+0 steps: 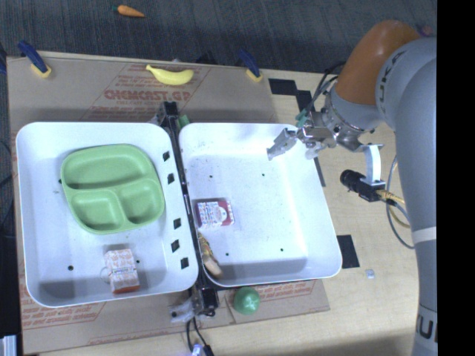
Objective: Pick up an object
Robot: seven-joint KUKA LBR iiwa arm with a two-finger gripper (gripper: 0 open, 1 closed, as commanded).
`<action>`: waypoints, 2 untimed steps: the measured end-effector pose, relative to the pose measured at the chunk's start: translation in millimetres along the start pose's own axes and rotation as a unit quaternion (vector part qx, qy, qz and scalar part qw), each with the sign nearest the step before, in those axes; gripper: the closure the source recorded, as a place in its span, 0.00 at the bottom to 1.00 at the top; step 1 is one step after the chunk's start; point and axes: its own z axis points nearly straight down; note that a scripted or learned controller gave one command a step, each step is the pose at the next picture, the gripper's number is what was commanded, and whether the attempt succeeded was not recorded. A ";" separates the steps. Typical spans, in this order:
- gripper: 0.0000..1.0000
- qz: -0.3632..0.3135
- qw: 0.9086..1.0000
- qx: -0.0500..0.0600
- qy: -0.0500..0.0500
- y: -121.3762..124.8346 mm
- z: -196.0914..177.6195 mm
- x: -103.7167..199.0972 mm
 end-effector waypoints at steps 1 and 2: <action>0.00 -0.001 1.000 0.001 -0.001 -36.6 107.3 -0.2; 0.00 0.000 1.000 -0.001 -0.001 8.1 15.7 -0.8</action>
